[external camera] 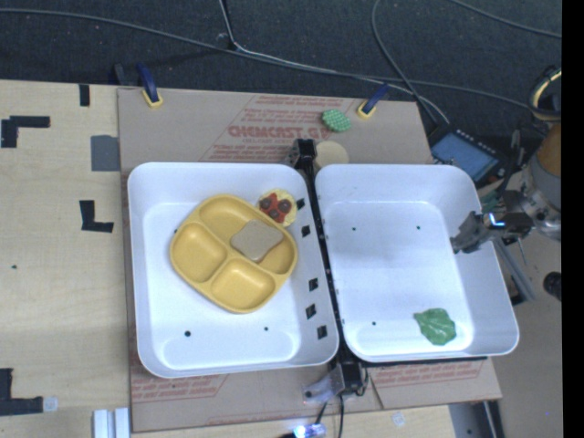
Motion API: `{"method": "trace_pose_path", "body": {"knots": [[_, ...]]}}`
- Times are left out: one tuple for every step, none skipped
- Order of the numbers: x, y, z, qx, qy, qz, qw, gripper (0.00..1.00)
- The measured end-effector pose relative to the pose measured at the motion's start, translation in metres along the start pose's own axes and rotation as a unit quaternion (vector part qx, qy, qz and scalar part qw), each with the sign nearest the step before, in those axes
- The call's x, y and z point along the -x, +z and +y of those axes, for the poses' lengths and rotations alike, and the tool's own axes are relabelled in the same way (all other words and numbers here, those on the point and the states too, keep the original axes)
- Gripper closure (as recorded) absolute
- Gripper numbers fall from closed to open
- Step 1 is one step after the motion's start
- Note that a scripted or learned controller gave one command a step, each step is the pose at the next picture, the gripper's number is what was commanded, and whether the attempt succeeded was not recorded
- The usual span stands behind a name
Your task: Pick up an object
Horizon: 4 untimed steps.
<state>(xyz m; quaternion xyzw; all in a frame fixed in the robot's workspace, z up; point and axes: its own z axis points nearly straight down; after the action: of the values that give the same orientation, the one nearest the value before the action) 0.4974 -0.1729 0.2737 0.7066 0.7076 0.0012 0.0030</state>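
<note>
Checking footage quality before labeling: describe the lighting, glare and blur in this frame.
Camera view: even, soft lighting with faint shadows inside the white bins; no strong glare, though the white plastic looks slightly washed out; the gripper at the right bin's edge looks soft and dark, while the yellow tray and green object stay reasonably sharp.

I am seeing the right bin lying mostly open, with only a green lump sitting in its near right corner, so its left and far parts are offering free passage. The gripper is hanging over that bin's right rim. In the left bin a yellow divided plate is taking up the middle, leaving a bare strip along the near wall.
</note>
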Motion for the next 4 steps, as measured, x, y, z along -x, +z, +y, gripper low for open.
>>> {"method": "trace_pose_path", "body": {"knots": [[0.000,-0.014,0.001,-0.003,0.000,0.001,1.0000,1.00],[-0.060,-0.010,0.012,-0.003,-0.003,0.002,1.0000,1.00],[-0.103,0.006,0.023,-0.004,-0.001,0.001,1.0000,1.00],[-0.159,0.004,0.038,-0.004,-0.003,0.002,1.0000,1.00]]}}
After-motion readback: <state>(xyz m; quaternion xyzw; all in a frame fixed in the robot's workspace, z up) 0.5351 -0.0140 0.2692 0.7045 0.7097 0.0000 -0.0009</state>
